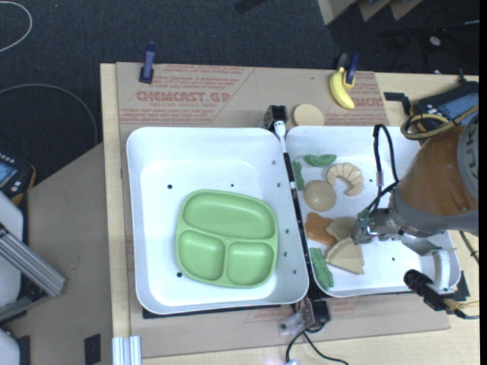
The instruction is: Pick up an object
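Arm enters from the right edge, orange band and grey wrist covering the right part of the right bin [396,284]. Gripper [366,230] sits low at center-right of the frame, over the food pile in that bin. Can't tell from this angle whether it is wide, narrow or on anything; nothing is visibly lifted.

Candidate objects are all in the right bin, probably dumped there as a pick pile:
- croissant [346,177], upper middle of the bin
- round beige piece [319,196], just left of and below the croissant
- green leaf piece [318,160], near the bin's top
- orange wedge [319,226], touching a tan piece [342,226] on its right
- pale wedge [347,258], just below the gripper
- green pod [321,268], along the bin's lower left wall

My guess: target is the tan piece or the pale wedge, being nearest to the tool.

In the way: items are packed close, so neighbours may get nudged. A black cable [378,158] loops over the bin's upper right.

Left bin [152,204] holds 1 green divided tray [227,238] with 3 compartments, likely the drop spot. Outside the bins, at the top of the frame: a banana [342,91] and a tan disc [308,115] on the board, out of play.
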### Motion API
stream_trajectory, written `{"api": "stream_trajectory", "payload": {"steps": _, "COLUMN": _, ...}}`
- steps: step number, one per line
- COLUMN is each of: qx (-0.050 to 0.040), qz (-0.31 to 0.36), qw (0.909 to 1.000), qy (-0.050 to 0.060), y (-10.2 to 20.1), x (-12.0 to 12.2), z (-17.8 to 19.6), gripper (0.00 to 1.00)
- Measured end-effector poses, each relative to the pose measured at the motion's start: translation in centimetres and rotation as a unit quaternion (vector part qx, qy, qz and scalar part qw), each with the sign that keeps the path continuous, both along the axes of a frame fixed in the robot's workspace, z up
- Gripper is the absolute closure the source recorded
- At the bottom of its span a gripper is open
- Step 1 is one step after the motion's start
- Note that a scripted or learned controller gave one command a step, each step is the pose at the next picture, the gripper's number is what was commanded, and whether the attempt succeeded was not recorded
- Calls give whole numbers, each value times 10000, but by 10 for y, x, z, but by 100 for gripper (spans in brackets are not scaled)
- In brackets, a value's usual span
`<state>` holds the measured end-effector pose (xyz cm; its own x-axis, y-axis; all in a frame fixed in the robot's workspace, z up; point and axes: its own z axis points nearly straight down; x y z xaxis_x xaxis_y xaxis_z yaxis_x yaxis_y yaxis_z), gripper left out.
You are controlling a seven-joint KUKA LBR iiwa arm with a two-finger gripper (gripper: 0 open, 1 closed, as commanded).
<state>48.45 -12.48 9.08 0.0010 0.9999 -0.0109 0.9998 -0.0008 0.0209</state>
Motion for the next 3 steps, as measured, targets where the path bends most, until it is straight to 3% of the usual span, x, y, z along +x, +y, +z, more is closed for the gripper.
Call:
{"api": "stream_trajectory", "payload": {"steps": 1, "qx": -1, "qz": -11, "qw": 10000, "qy": 3, "y": 28, "x": 0, "z": 0, "gripper": 100}}
{"api": "stream_trajectory", "payload": {"steps": 2, "qx": 35, "qz": -9, "qw": 10000, "qy": 88, "y": -13, "x": 21, "z": -6, "gripper": 100}}
{"api": "stream_trajectory", "payload": {"steps": 3, "qx": 61, "qz": -11, "qw": 9999, "qy": 123, "y": -22, "x": -7, "z": -6, "gripper": 100}}
